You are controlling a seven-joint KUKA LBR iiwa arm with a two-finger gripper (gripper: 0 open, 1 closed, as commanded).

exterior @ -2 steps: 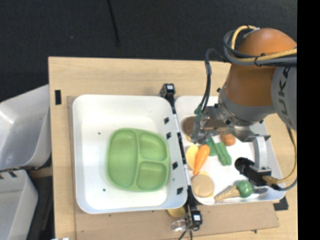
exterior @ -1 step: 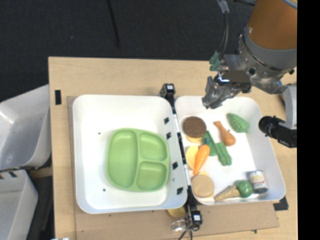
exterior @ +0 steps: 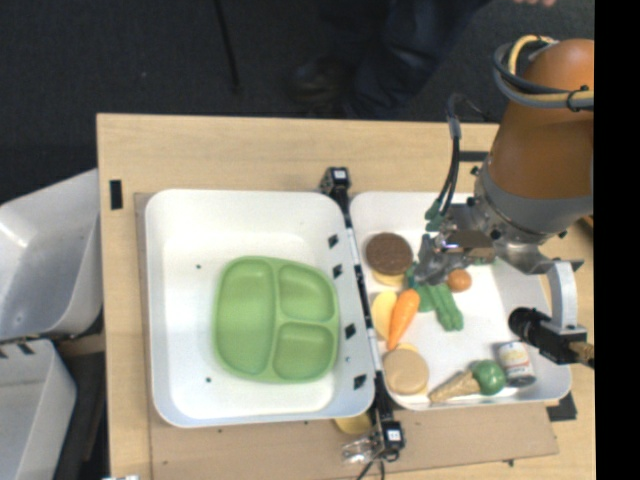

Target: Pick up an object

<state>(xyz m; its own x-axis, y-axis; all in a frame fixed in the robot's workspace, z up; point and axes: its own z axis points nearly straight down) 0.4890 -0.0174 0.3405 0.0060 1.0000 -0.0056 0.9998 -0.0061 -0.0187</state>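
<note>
the tool (exterior: 437, 265), its state unclear, hangs over a ridged green pickle (exterior: 443, 306) beside a smooth tapered carrot (exterior: 402, 316) and a round brown patty (exterior: 388, 253).

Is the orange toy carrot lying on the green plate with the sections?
No, the orange toy carrot lies in the right white bin, while the green sectioned plastic plate sits in the left white bin.

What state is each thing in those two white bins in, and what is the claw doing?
Green divided plate: flat in the left bin, compartments bare.
Carrot: lying in the right bin, tilted.
Green vegetable: lying just under the claw.
Brown round patty: lying flat.
Tan round disc: lying flat.
Small can: lying on its side.
Claw: low over the right bin, fingers unclear.
</note>
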